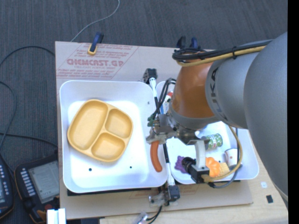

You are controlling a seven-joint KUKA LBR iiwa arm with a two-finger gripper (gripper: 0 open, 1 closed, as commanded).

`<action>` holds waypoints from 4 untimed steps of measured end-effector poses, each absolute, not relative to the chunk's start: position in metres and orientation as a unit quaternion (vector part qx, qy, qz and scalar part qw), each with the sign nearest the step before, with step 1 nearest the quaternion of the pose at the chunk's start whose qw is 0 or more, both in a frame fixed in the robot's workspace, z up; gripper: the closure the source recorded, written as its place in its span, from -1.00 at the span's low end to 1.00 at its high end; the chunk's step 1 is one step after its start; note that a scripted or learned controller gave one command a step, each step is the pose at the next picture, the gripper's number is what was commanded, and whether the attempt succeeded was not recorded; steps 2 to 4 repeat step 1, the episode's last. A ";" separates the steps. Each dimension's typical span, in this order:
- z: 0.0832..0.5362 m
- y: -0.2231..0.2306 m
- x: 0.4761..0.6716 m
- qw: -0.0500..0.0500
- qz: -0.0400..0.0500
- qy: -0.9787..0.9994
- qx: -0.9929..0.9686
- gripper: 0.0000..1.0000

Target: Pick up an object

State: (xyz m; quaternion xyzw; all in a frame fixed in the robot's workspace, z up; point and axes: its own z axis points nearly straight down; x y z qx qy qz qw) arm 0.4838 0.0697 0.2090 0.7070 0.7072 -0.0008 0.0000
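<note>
Inside left bin: yellow three-compartment plate; curved orange sausage at rim.

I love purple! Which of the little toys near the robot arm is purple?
The purple toy just right of the long orange-red sausage. Nothing else is that colour: the orange toy lies farther right, and the bottle has a green label.

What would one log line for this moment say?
tool at inner rim of left-hand bin | sausage beside it | yellow plate in that bin
</note>
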 end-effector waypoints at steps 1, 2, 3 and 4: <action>0.209 0.121 0.485 -0.001 -0.001 0.708 0.706 1.00; 0.209 0.121 0.485 -0.001 -0.001 0.708 0.706 1.00; 0.209 0.121 0.485 -0.001 -0.001 0.708 0.706 1.00; 0.209 0.121 0.485 -0.001 -0.001 0.708 0.706 1.00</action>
